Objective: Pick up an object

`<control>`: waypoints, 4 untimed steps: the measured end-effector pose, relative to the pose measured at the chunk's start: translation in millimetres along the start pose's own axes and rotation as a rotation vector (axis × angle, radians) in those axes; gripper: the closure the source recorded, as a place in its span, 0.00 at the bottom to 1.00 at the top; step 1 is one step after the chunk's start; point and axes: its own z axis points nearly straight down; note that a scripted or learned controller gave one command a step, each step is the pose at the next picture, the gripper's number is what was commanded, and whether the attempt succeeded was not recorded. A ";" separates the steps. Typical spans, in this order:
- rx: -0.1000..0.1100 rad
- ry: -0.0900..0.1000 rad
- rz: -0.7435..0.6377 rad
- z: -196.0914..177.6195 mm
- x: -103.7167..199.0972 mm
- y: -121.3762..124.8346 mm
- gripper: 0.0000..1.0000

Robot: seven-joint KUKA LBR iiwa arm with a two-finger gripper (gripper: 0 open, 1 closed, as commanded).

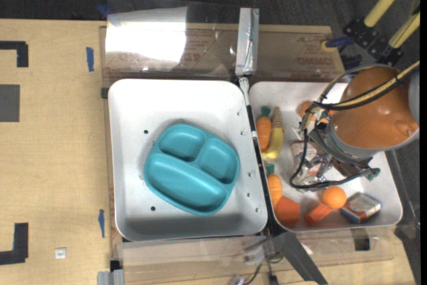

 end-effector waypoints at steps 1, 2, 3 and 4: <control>-0.008 0.011 -0.186 -162.5 1.5 -49.2 1.00; -0.014 0.013 -0.189 -159.0 1.6 -47.5 0.00; -0.025 0.022 -0.071 -31.6 -13.2 -33.7 0.00; -0.014 0.011 -0.291 14.8 0.5 -53.7 0.00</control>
